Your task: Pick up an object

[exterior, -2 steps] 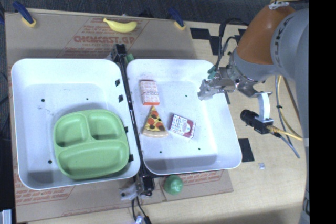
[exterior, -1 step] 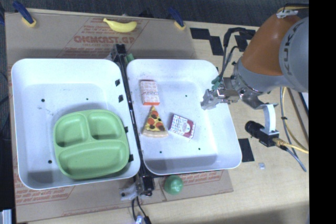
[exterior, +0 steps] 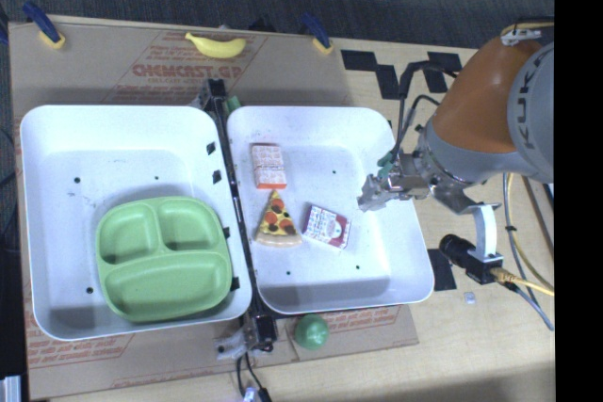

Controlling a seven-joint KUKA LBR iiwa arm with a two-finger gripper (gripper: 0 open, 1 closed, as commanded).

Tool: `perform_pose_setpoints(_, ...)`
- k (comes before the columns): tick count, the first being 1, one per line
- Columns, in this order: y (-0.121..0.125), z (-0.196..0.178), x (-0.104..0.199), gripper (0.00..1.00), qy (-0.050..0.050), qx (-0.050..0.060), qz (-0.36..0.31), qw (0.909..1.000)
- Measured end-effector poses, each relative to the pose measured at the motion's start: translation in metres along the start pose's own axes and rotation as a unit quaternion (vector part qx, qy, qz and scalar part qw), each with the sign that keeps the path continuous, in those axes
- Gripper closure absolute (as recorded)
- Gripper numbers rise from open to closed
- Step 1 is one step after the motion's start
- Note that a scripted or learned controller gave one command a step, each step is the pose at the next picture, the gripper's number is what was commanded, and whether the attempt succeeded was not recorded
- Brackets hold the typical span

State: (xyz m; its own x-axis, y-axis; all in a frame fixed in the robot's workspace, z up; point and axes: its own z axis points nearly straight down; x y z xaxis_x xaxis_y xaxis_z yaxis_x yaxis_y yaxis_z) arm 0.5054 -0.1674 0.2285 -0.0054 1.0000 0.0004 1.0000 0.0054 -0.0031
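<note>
The right bin holds three small items: a pink wafer-like block, a toy pizza slice and a small red-and-white packet. My gripper hangs over the right side of that bin, to the right of the packet and apart from it. Nothing shows between its fingers. The grey arm with its orange band reaches in from the right.
A green divided plate lies in the left bin. A yellow banana rests on the cardboard behind the bins. A green ball sits in front of the right bin. Blue clamps hold the cardboard.
</note>
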Motion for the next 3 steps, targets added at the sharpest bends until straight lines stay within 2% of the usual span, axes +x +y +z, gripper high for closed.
perform_pose_setpoints(1, -0.029, 0.000, 0.009, 1.00, 0.000, 0.000, 0.000, 1.0000)
perform_pose_setpoints(3, -0.029, 0.019, 0.008, 1.00, 0.000, 0.001, 0.000, 1.0000)
